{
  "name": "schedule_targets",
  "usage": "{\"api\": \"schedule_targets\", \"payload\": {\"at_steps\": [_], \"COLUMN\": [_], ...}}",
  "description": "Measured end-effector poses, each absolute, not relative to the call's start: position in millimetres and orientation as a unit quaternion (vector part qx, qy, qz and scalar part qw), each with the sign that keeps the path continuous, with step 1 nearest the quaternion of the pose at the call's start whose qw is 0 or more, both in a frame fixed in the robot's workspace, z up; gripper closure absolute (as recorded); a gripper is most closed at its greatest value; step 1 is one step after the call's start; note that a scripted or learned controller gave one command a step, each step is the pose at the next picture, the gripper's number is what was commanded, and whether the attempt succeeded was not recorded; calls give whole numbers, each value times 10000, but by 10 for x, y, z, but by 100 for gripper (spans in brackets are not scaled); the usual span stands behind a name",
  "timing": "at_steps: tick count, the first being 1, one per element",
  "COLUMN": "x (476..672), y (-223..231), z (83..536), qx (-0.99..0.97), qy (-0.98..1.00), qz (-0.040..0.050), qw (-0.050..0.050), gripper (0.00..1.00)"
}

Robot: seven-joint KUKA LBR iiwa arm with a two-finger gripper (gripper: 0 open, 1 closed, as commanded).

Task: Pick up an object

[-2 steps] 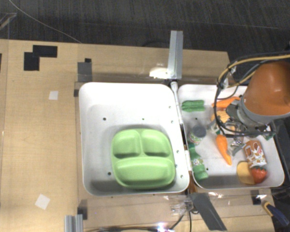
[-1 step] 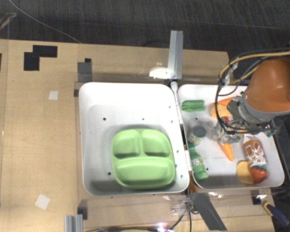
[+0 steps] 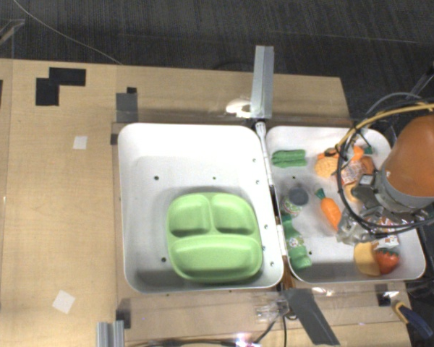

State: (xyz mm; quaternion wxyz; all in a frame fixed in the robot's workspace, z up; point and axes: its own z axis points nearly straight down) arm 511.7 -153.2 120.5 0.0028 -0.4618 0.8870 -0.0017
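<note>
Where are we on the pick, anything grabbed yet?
Done: the arm is lowered over the right bin, above its right half. In hand: nothing visibly held; the wrist hides the grasp. Left: the carrot, green block and yellow-red fruit lie on the bin floor, with the green tray in the left bin.

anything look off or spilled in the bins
Nothing spilled or damaged. The green divided plastic tray sits slightly askew in the left white bin; small toy foods, including an orange carrot, lie scattered in the right white bin.
</note>
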Motion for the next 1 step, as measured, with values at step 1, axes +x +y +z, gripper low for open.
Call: {"api": "schedule_targets", "payload": {"at_steps": [1], "x": [5120], "y": [-1523], "z": [1204], "qx": [-4620], "qy": [8869], "qz": [-13], "qw": [32], "gripper": [0]}}
